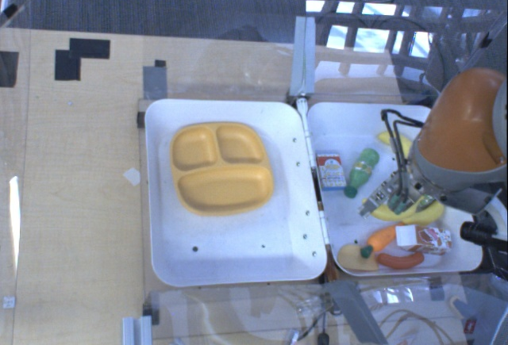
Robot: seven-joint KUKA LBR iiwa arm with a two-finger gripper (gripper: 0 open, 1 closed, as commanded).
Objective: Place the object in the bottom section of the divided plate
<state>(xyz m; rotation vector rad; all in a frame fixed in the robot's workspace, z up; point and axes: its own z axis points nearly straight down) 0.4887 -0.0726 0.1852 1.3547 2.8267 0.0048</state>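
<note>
The yellow divided plate [222,166] lies in the left bin [238,268], with two small sections at the far side and one wide bottom section [225,189] nearest me; all three hold nothing. My gripper [386,199] is low in the right bin [343,128], at the left end of a yellow banana [422,213] and just right of a green bottle [361,170]. The grey and orange arm [464,133] covers the rest of the banana and the bin's right side.
The right bin also holds a small red and white box [330,172], an orange carrot [380,239], a red sausage [401,259], a tan rounded fruit [349,256] and a red and white packet [430,238]. A ridge of two rims [311,177] separates the bins.
</note>
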